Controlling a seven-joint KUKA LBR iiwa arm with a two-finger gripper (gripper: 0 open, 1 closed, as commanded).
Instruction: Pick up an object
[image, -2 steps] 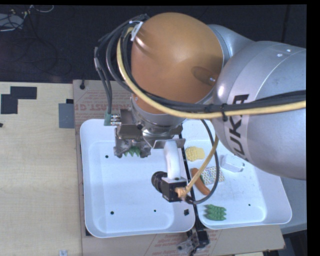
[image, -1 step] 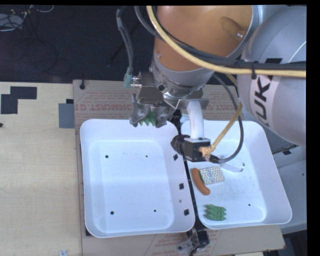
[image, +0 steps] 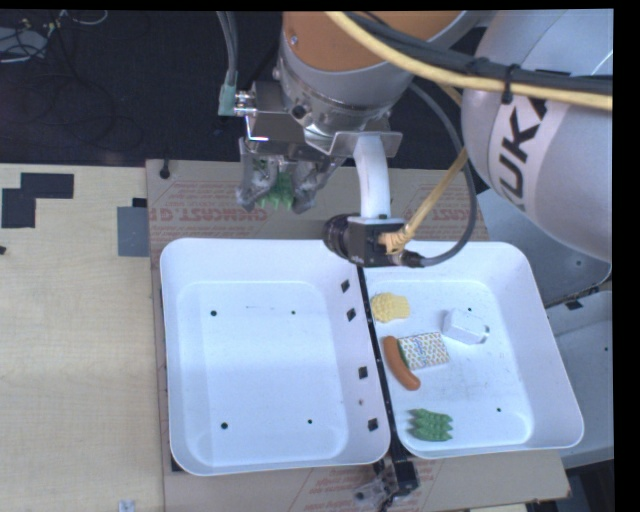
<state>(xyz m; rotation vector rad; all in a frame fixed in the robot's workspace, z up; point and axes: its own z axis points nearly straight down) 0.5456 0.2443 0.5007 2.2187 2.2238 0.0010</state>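
Near edge first: small green leafy toy vegetable (image: 431, 425) lying in the right shallow white plastic bin (image: 545, 400), toward its near side. Farther in, orange sausage-shaped toy (image: 400, 363) touching a patterned rectangular packet (image: 423, 349), small white block (image: 464, 327) to the right of those, yellow lumpy toy (image: 390, 307) farther back near the divider. Left shallow white plastic bin (image: 190, 400) just beside, edges touching. Brown cardboard sheet (image: 200, 205) under both, bearing red mirrored print, hard to read. Grey arm (image: 540, 130) at far right, black letters "UK" legible on its casing. Two-finger gripper (image: 278, 190) raised beyond the far rim of the left bin, fingers pinched on a small green object (image: 279, 191).
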